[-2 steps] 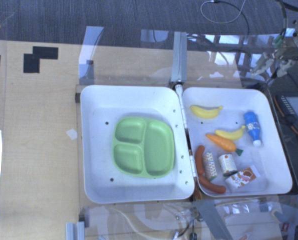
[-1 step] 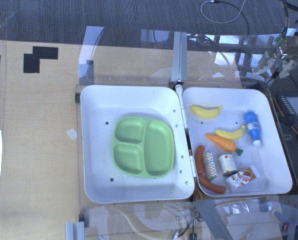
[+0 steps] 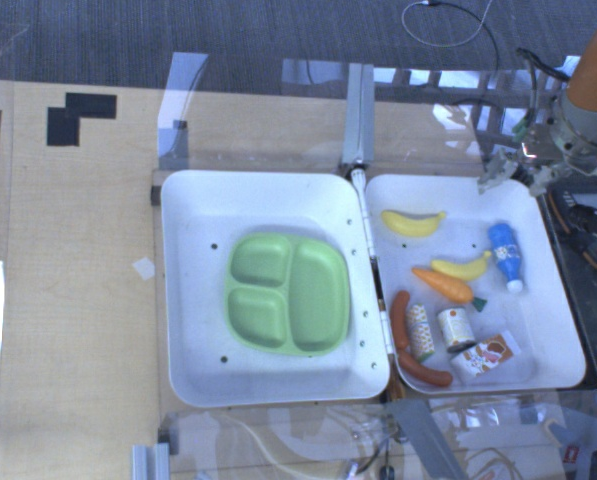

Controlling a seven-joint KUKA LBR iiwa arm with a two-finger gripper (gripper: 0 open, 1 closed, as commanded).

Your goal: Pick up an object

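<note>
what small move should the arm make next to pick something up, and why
Probably move the gripper from the right bin's far rim down toward the blue bottle. The gripper holds nothing, and the bottle lies nearest, apart from the bananas and carrot.

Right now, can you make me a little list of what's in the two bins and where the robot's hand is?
left bin: green divided plate
right bin: two bananas, carrot, blue bottle, two sausages, small can, small carton
gripper: over the right bin's far right corner, holding nothing I can see
</note>
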